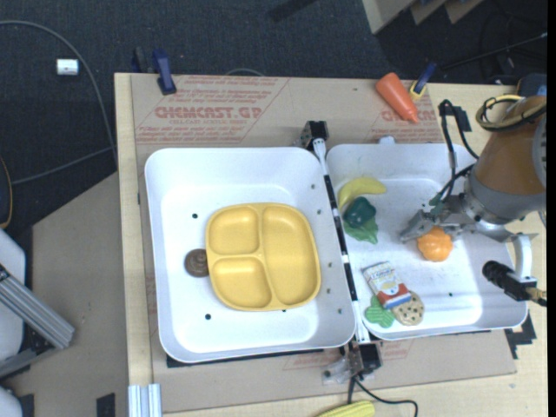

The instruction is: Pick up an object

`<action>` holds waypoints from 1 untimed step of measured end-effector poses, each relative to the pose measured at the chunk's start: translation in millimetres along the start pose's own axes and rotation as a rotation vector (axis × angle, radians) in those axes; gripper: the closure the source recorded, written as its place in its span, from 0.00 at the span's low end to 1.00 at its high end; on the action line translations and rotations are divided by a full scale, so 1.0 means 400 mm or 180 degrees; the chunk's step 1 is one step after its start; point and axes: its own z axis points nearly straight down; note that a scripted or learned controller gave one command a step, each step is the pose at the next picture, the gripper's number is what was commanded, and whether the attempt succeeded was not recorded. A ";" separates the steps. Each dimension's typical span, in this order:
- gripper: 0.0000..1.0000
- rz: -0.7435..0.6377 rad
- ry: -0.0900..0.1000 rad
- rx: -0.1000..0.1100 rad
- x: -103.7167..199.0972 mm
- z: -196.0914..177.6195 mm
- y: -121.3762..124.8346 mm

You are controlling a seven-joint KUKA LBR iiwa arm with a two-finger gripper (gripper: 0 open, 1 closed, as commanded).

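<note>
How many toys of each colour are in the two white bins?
Yellow: 2, the divided plate and the banana
Green: 1, the pepper
Orange: 1, the orange ball
Brown: 2, the round piece and the cookie
White: 1, the small carton
Total: 7

Yellow tray (262, 257) crowds the left bin (165, 233); its rim strips lie open.
</note>
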 end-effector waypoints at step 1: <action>1.00 0.0001 -0.0001 -0.0007 0.000 -0.025 0.001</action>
